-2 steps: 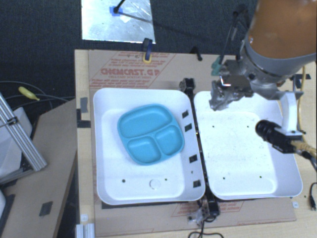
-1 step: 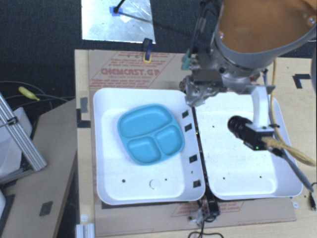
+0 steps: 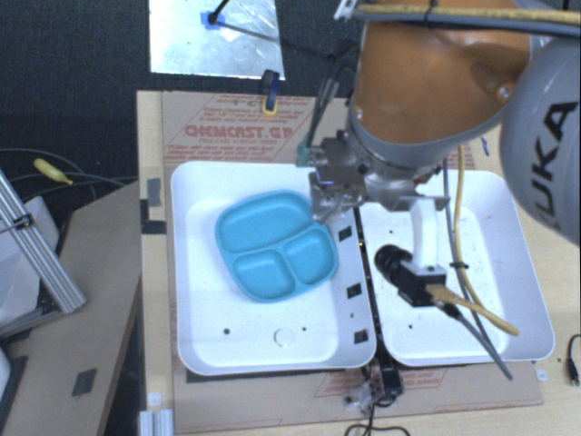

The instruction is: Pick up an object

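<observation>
A light blue plate [image 3: 272,248] with three compartments lies flat in the left bin [image 3: 195,334], slightly turned. My gripper [image 3: 329,200] hangs at the plate's upper right rim, close to the divide between the two bins. The big orange and grey wrist above covers much of it, and the view does not show whether anything sits between its tips. I cannot tell whether it touches the plate's rim.
The right bin [image 3: 508,325] lies under the arm. A cardboard sheet [image 3: 231,125] extends behind the bins, with a shiny foil sheet [image 3: 213,25] further back. A metal frame [image 3: 32,252] stands at the left edge.
</observation>
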You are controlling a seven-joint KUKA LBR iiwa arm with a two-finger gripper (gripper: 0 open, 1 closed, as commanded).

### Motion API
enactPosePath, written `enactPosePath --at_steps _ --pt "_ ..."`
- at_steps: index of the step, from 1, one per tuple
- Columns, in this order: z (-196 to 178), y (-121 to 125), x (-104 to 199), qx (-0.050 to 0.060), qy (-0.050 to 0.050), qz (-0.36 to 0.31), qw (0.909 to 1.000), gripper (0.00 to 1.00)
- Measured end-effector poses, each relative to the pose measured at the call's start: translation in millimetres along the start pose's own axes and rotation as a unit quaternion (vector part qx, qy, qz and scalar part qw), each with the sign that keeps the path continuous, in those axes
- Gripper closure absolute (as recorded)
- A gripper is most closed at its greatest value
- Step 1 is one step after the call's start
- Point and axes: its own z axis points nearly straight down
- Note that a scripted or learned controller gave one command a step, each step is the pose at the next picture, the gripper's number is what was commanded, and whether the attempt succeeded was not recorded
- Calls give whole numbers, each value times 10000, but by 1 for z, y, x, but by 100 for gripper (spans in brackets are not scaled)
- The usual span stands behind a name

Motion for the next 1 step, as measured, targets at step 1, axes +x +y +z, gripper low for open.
enactPosePath --at_steps 1 --pt "18 0 -57 -12 0 43 10000 100"
